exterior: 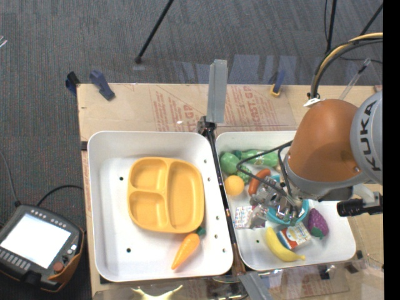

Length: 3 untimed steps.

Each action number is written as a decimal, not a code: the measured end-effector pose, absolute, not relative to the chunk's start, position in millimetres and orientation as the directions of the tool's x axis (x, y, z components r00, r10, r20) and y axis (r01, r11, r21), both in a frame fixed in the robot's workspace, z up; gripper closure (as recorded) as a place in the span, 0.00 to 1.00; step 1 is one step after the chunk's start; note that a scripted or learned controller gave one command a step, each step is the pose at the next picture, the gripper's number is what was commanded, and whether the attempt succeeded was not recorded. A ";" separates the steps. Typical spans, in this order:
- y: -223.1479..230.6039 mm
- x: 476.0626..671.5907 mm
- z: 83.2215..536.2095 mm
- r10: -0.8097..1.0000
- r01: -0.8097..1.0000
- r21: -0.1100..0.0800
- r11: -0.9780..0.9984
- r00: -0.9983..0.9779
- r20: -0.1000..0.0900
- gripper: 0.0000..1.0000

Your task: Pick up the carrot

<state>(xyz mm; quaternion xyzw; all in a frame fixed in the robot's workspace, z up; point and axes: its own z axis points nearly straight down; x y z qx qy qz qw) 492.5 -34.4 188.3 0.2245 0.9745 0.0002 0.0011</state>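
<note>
Dark grey carpet surrounds a cardboard-topped bench [162, 105] carrying two shallow white bins side by side, with a teach pendant [37, 245] on the floor at lower left.

Camera view, left bin [103, 230]: a yellow divided plate [166, 194] lies near the centre. The carrot [186, 250] lies on the bin floor just below the plate's lower right corner, its thick end and green top toward the plate, its tip pointing down-left. Nothing is touching it.

Camera view, right bin [340, 245]: the arm reaches in from the right, with the gripper [275, 202] low among the clutter. It sits over a teal item [282, 216], close to a banana [280, 244], a purple fruit [317, 222], green vegetables [240, 160], a small yellow fruit [234, 185] and a second orange-red piece [256, 181]. Whether the pincer is spread or closed cannot be determined; the wrist and surrounding objects obscure it, and no item is visibly held.

Assessment: the pick is not yet accomplished. The carrot rests in the left bin, well apart from the gripper, which is occupied in the right bin. Remaining work, in my judgement: cross to the left bin, descend over the carrot, close on it, lift.
</note>
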 end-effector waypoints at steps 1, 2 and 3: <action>35.4 486.4 186.2 0.423 0.423 -0.001 0.906 -0.906 0.003 1.00; -23.6 477.2 267.3 0.525 0.525 0.002 0.851 -0.851 -0.003 1.00; 33.3 490.6 182.8 0.597 0.597 -0.007 0.802 -0.802 0.009 1.00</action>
